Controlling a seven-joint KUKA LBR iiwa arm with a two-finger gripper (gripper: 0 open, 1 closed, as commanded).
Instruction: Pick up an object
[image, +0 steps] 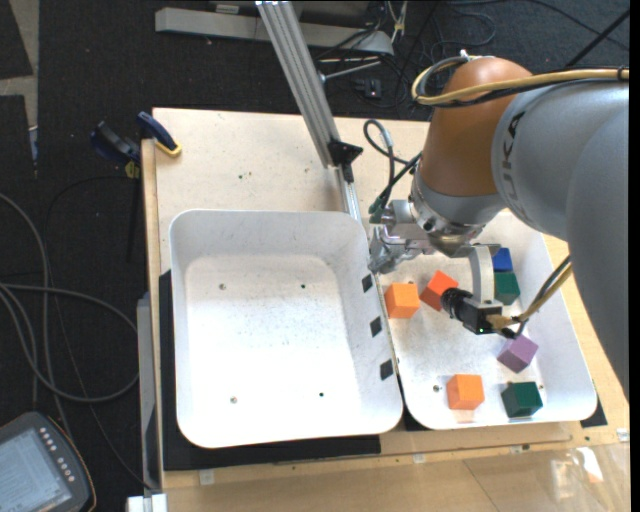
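I see dark lettering on grey arm link (560, 150), just beside orange band (470, 110). Letters foreshortened and partly cut off, so I cannot read them. Pendant screen (35, 470) at lower left too small to read. Nothing else legible from here.

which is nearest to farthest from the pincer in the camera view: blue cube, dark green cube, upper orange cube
1. upper orange cube, just below the pincer
2. blue cube, off to the pincer's right
3. dark green cube, in the right bin's lower right corner
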